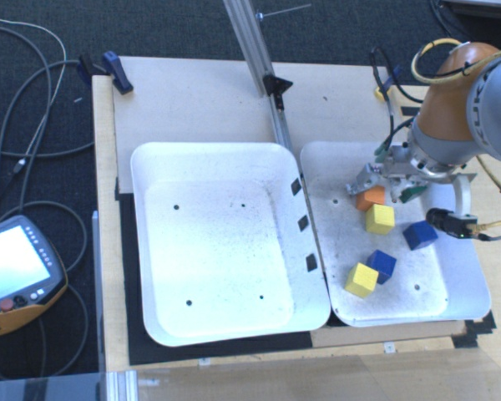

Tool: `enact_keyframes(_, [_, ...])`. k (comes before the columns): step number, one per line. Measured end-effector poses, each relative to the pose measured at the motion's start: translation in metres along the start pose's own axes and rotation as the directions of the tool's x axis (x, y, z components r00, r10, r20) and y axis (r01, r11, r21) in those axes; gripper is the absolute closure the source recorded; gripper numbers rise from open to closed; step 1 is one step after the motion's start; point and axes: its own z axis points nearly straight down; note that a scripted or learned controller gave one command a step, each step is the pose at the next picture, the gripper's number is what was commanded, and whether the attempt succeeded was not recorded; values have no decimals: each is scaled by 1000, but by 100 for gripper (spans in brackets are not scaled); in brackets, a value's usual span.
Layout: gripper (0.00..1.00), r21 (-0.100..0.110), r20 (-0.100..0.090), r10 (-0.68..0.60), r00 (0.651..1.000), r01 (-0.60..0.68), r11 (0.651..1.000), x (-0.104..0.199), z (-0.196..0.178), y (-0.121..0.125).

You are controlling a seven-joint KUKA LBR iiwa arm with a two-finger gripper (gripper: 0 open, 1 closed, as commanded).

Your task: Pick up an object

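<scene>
The right bin [451,295] holds several small blocks. An orange block [370,198] lies near its upper middle, partly covered by my gripper [376,184], which hangs right over it from the right. Whether the block sits between the fingers is hidden. Just below it is a yellow cube [380,219]. Further right lies a blue cube [419,235]. Near the bin's front, another blue cube [383,264] touches a second yellow cube [361,280].
The left bin [150,170] stands beside the right one, with black clips along the shared rim. A slanted metal rail [246,32] runs down from the top to the gap between the bins. A blue clamp [117,71] grips the bench's far left corner.
</scene>
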Motion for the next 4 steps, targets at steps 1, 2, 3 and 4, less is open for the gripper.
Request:
enact_keyframes(1, [0,5,-5,2,1000,-2,1000,-35,21,16])
enact_keyframes(2, [0,8,-4,-1,1000,1,1000,10,21,-5])
enact_keyframes(3, [0,5,-4,2,1000,-2,1000,17,-12,-18])
enact_keyframes(4, [0,3,-1,1,1000,-1,1000,-4,23,24])
